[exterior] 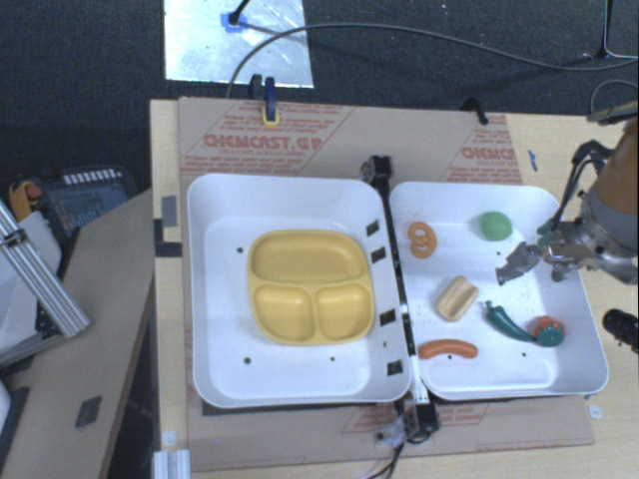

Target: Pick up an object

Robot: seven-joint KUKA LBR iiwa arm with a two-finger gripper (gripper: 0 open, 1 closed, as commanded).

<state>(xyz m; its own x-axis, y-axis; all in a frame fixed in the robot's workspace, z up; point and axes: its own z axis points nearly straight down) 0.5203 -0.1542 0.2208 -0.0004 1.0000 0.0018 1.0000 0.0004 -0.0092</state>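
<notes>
The right bin holds several small items: an orange pretzel, a green ball, a tan bread roll, a red-orange sausage and a teal-handled tool with an orange end. My gripper hangs over the right part of this bin, below the green ball and above the teal tool. Its grey fingers point left and nothing shows between them.
The left bin carries a yellow divided tray. A black clip strip runs between the bins. Cardboard lies under both bins, and cables trail across the dark floor behind.
</notes>
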